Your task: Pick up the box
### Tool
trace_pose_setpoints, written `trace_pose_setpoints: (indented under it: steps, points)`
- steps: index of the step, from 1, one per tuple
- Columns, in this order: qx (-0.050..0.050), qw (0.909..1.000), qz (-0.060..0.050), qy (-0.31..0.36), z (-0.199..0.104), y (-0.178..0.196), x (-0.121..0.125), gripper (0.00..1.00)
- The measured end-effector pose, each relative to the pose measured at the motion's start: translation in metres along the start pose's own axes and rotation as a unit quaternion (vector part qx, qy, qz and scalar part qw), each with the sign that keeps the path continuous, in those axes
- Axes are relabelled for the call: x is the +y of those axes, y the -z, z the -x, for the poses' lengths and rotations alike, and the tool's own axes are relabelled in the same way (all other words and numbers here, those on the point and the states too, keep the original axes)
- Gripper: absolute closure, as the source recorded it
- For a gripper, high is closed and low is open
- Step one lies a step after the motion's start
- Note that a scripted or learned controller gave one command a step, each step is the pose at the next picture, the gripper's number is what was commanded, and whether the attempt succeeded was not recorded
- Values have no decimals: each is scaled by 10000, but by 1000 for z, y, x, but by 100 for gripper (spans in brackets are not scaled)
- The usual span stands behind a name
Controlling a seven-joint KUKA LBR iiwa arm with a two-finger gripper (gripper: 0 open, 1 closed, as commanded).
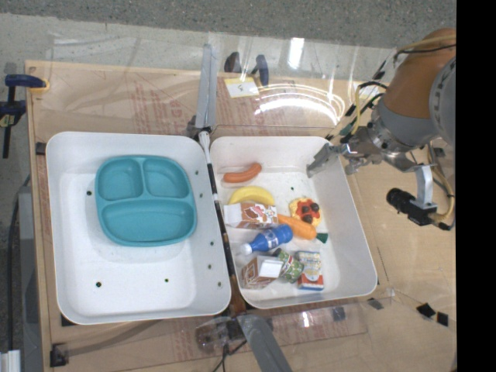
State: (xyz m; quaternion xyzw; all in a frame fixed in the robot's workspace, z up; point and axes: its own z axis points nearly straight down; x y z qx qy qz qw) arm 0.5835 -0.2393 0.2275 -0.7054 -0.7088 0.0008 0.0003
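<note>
Poised above the far right corner of the right bin [354, 235], just inside the rim: gripper [320, 163], hung from the grey arm [411, 103] w/ its orange band, reaching in from the right. Open or closed? Can't tell at this angle. Nothing seen in its grasp.

Lying approx mid-bin, toward the left wall: box [253, 215], brown and white, flat on its side. Hemmed in by banana [253, 195] touching its far edge, carrot [297, 227] just beside its right end and blue bottle [268, 239] close on the near side. Well apart from the gripper, w/ sausage [242, 173] and bare bin floor btwn them.

Two more cartons at the near end: second box [261, 270] and small red pack [311, 271], wedged against a green can [291, 266]. Hard to say which is meant by the task; brown-and-white one judged likeliest, being the most exposed on top.

Parked in the left bin [58, 235], out of the way: teal divided plate [145, 200], no part in this job.

Judged stage: approach only, pick not yet made. Likely reason for the corner position: clear entry over the bin wall before heading down. Next move prob needs travel left and toward the near side, then a narrow descent. Risk: nudging banana or carrot instead of closing on the box
</note>
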Motion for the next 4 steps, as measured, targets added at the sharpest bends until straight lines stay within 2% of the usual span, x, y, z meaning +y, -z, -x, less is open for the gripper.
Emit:
trace_pose_setpoints:
  steps: [1,2,3,4]
  points:
    - [3,9995,-12,316,16,-98,-96,0]
    - [4,9987,-6,509,2,-141,-131,0]
    - [-3,9987,-9,517,4,-131,-132,100]
    - [0,9979,12,651,-59,-19,-130,100]
